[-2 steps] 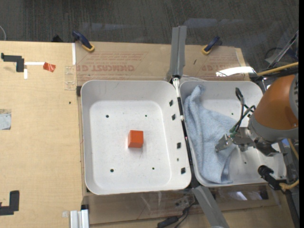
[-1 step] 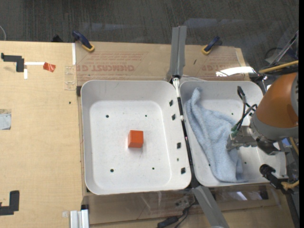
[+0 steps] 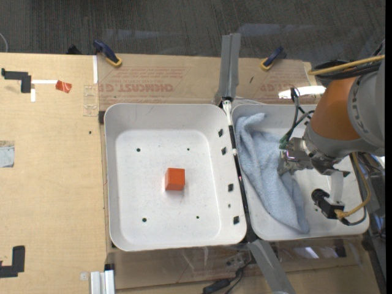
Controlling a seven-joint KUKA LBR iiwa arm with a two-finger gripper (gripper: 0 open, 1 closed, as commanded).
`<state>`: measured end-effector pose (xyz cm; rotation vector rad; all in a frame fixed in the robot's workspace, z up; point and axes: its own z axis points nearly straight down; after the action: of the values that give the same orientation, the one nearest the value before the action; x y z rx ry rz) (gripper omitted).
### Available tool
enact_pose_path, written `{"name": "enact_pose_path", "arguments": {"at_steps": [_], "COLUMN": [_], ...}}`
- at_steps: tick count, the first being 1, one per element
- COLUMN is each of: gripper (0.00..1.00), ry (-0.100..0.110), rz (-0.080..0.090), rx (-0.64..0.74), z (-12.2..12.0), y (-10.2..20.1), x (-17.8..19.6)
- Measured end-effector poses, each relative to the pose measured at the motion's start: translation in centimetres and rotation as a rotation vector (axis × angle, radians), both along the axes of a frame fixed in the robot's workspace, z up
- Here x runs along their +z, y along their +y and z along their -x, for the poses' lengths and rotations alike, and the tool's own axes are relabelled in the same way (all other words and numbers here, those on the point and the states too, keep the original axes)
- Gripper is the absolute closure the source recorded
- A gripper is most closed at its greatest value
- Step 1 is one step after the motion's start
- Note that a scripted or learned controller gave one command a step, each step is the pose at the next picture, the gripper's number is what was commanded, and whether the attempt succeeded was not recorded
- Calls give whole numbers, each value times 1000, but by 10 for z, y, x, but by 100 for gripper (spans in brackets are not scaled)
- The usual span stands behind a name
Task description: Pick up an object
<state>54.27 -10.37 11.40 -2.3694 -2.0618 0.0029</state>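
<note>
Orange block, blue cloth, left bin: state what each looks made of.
Orange block: probably wood or foam, matte, sharp edges, no glare. Blue cloth: soft terry-like fabric, rumpled folds. Left bin: likely moulded plastic, smooth white, rounded corners, faint sheen.

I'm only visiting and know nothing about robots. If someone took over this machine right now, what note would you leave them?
Gripper: low in the right bin, at the towel; fingers can't be made out, so no hold can be confirmed.
Towel: crumpled along that bin's left side.
Red block: alone in the left bin, untouched.
Done: arm is down at the towel.
Left: grip something and lift it clear.
</note>
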Motion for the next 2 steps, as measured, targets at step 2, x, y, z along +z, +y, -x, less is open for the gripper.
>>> {"name": "enact_pose_path", "arguments": {"at_steps": [2], "gripper": [0], "ry": [0], "rz": [1], "rx": [-114], "z": [-81], "y": [6], "x": [-23]}}
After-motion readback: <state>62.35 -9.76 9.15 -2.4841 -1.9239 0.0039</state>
